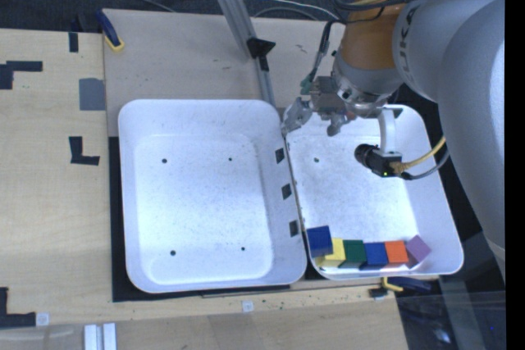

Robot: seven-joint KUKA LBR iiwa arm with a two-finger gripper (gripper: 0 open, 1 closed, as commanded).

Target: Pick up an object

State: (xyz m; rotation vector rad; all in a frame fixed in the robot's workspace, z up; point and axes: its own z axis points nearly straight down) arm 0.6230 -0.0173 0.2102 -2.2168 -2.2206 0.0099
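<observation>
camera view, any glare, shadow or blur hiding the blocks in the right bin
Camera view: even light, no strong glare on the right bin; the row of blocks at its near edge is sharp with clear colours; the arm at the right looks large and a bit soft; the gripper reads small and dark.

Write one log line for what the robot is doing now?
end effector: above right bin's top-left | blocks: along right bin's bottom edge | holding: nothing seen

no readable text, labels or numbers
</observation>
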